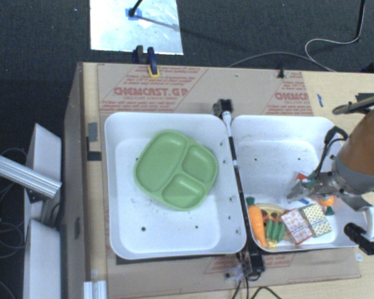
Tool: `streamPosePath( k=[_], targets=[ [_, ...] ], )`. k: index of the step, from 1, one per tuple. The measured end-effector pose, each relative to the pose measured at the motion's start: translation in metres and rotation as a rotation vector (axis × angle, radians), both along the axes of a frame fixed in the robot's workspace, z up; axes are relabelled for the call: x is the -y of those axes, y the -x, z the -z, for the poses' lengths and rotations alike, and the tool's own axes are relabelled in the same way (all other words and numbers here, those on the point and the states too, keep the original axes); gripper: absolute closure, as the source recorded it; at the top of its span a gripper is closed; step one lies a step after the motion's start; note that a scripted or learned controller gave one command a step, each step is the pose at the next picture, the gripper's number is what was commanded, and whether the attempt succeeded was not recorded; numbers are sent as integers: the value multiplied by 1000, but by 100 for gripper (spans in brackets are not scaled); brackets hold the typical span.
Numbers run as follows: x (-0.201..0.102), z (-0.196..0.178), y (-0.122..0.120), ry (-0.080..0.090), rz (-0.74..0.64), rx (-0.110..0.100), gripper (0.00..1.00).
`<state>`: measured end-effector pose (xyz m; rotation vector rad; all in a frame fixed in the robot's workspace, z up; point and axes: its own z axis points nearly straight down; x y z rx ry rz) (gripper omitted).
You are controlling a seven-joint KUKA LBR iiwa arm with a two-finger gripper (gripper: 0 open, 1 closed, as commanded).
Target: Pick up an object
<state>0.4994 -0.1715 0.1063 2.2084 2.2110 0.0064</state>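
Fingers [301, 189] hover just above the toy food pile [290, 223].

A robotics lab: clamped bench [193, 83], two white bins [121, 167], loose cables [336, 39].

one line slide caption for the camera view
Gripper over the right bin near toy food; green divided plate in left bin.

matt green plastic plate [176, 169], white plastic bins [121, 126]
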Motion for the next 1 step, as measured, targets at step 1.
streamPosePath(
  k=[1],
  targets=[
    [27, 21, -59, -21, -11, -9, 0]
  ],
)
